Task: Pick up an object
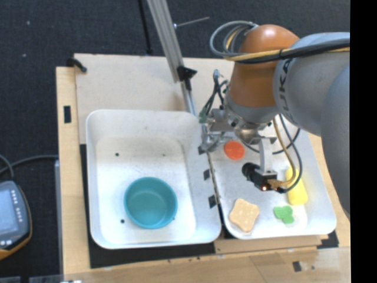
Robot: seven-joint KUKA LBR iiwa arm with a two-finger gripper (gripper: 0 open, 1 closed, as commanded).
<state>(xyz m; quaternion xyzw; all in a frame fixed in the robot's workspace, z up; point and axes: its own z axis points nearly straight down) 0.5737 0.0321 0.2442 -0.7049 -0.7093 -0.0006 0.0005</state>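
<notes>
Hovering low in the right bin (318, 214), my tool (227, 135) sits just beside the orange disc (234, 151); its grip I cannot tell. Risk, as I judge it: closing off-centre could skid the flat disc away. Right bin: one orange disc, one tan cracker (244, 214), one green piece (284, 214), one yellow piece (298, 192). Left bin (106, 134): one teal bowl (151, 202).

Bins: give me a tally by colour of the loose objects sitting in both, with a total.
Teal: 1, the bowl in the left bin
Orange: 1, the round piece
Tan: 1, the flat piece
Green: 1, the small piece
Yellow: 1, the piece partly behind cables
Total: 5
</notes>
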